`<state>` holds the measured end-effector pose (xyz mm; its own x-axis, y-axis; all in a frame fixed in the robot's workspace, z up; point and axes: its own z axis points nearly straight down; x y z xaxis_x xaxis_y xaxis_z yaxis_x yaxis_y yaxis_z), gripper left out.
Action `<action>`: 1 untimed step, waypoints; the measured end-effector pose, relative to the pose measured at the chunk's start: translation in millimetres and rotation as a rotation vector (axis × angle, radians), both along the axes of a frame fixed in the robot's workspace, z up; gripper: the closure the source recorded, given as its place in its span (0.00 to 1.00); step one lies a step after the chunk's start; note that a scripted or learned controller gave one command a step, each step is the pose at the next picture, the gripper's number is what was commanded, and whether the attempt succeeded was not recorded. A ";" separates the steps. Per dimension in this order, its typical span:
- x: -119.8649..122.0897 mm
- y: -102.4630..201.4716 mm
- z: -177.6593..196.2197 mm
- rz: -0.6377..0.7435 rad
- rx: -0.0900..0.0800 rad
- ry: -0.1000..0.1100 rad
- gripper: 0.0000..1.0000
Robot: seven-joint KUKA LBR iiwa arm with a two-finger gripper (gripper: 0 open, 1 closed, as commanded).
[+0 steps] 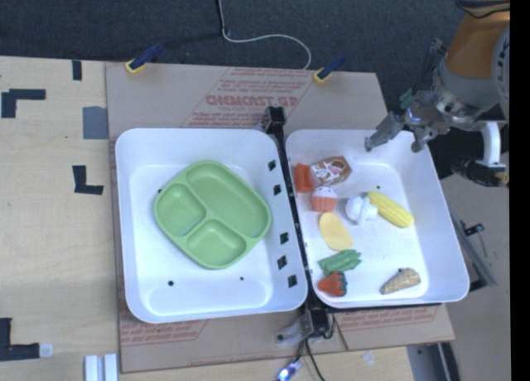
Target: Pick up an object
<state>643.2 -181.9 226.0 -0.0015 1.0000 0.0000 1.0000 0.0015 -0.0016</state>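
Starting on the left, the first shallow white plastic bin (132, 230) holds just one thing, a light green divided plastic plate (212, 214) lying flat and a bit skewed, so that side looks more like a drop-off spot than where the picking happens. The second white bin (439, 205), touching it along the middle seam, is where all the candidates are: a small brown-and-white toy packet (331, 171) beside an orange block (303, 177), a pink-and-white cupcake-like toy (324, 200), a flat yellow oval piece (335, 230), a little white knobbly toy (357, 209) just beside a yellow plastic corn cob (391, 209), then a green bean pod (341, 261) touching a red strawberry-ish toy (332, 284), and a tan wedge (401, 281) off by itself near the front. The hand (397, 136) hangs over the bin's far right rim, its two dark fingers spread apart with nothing between them. I'd guess it's lining up for a descent, and the corn or the lone wedge look like the easiest grabs since they have room around them.
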 end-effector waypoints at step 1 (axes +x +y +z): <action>-12.0 62.9 -99.1 0.004 0.002 0.007 0.00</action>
